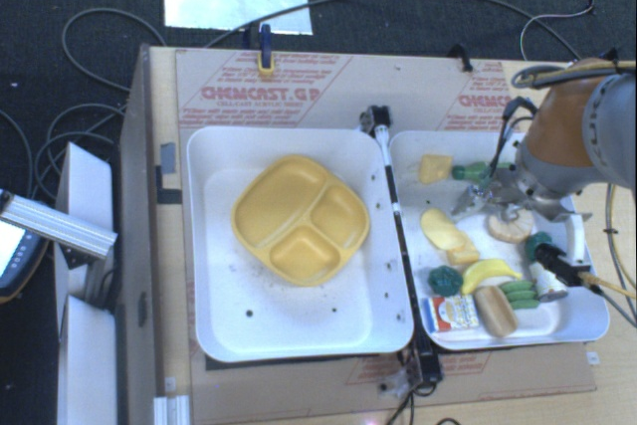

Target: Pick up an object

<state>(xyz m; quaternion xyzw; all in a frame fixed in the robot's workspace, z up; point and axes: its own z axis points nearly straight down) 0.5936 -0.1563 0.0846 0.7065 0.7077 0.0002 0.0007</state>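
White plastic forms both shallow bins, set side by side on the bench. The left bin [224, 314] holds a yellow divided plate [301, 218] lying slightly turned, with three compartments facing up. The right bin [587, 318] holds a scatter of toy food: a pale yellow chunk [434, 168] near its far left corner, a yellow oval piece [444, 230] below that, a banana [490, 272] curving across the middle, a small green broccoli [446, 281] just beside the banana's left end, a red, white and blue packet [454, 314] at the near edge, a tan bread roll [496, 311] touching the packet's right side, and green pods [520, 292] next to the roll. A round tan cracker [512, 228] lies further right, near a dark green piece [538, 245].

The arm [577, 124] comes in from the right, its orange band above the wrist, and hangs low over the far part of the right bin. The gripper [490, 199] sits just left of the cracker and right of the yellow oval piece; whether it is spread or pressed together I cannot tell, since the metal parts blur into one another, and no object can be seen in it
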